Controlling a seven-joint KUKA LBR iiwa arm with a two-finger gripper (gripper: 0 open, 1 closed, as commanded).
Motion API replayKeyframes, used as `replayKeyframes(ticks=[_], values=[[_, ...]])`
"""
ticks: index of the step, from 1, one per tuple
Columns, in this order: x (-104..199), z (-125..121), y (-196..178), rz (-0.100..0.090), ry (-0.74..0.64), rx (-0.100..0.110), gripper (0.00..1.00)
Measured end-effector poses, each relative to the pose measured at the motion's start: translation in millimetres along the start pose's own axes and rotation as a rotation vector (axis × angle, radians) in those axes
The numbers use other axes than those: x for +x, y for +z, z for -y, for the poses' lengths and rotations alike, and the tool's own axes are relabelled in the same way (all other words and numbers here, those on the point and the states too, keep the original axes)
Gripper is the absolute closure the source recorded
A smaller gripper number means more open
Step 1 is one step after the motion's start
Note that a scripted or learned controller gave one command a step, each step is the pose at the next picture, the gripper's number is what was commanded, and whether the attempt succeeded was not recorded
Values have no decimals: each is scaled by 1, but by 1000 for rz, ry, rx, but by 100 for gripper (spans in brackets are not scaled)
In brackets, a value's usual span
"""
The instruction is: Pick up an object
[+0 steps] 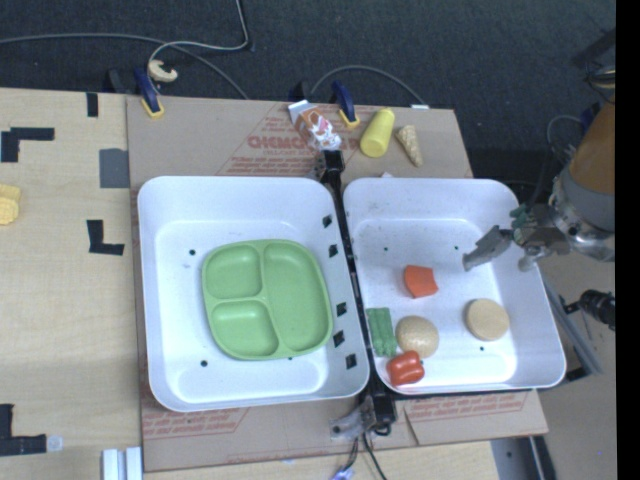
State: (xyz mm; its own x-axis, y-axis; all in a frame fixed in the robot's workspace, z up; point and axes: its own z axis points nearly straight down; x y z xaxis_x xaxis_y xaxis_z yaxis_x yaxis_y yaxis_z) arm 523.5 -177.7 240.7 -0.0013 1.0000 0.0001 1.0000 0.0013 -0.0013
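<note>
The right bin (520,203) holds several small objects. An orange-red block (420,281) lies near its middle. A tan round bun (486,319) sits to the block's lower right, and a brownish round piece (417,335) lies below the block. A red pepper (405,369) and a green flat piece (379,330) rest by the bin's near-left wall. My gripper (497,259) hangs over the right side of this bin, above the bun and to the right of the block. It is open, with nothing between its fingers.
The left bin (165,218) carries a green divided plate (266,298). Behind the bins on the cardboard lie a yellow bottle (377,133), a tan cone (410,145) and a small carton (315,125). Cables run across the dark floor beyond.
</note>
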Motion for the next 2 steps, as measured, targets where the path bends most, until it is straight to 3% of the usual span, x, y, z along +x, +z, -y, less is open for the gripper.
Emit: replayKeyframes(ticks=[1,2], values=[[53,-39,154,-1,-2,-6,0],[51,-39,144,3,0,-7,100]])
